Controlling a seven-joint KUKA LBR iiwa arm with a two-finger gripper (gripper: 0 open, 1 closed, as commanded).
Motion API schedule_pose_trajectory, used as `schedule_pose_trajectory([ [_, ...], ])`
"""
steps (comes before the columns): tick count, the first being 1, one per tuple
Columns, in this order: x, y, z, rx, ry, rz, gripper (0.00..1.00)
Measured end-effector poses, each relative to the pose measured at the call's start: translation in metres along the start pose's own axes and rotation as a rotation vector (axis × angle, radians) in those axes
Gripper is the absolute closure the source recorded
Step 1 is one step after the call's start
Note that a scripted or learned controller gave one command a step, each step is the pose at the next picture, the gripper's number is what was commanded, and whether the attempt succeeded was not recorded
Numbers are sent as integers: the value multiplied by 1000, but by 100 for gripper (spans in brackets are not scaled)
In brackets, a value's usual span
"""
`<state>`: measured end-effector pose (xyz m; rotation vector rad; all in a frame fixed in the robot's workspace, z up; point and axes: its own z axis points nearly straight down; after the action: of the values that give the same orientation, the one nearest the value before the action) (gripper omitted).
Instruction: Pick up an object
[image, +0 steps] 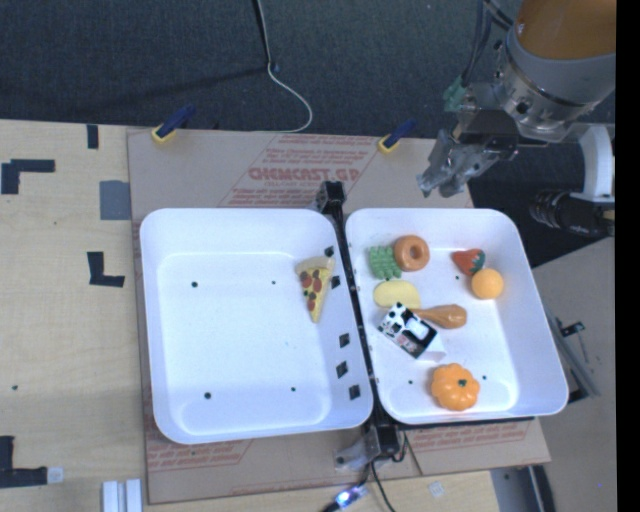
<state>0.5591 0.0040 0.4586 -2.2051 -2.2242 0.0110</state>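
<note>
Cardboard-topped bench (300, 170) | gripper (447, 172) at 12 o'clock above right bin (520, 250), grip state unclear | toys clustered there; donut (411, 253) nearest

A single fixed camera looks down at a slant from above the tabletop (60, 300), far enough back to take in both white bins whole. The left bin (160, 330) and the right bin (530, 300) lie side by side across mid-frame. Beyond the bins' far rims the view reaches dark floor, where the arm (560, 60) enters at upper right.
</note>
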Motion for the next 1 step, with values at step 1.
schedule_pose_trajectory([
  [1,47,99,86,-5,-2,3,100],
])
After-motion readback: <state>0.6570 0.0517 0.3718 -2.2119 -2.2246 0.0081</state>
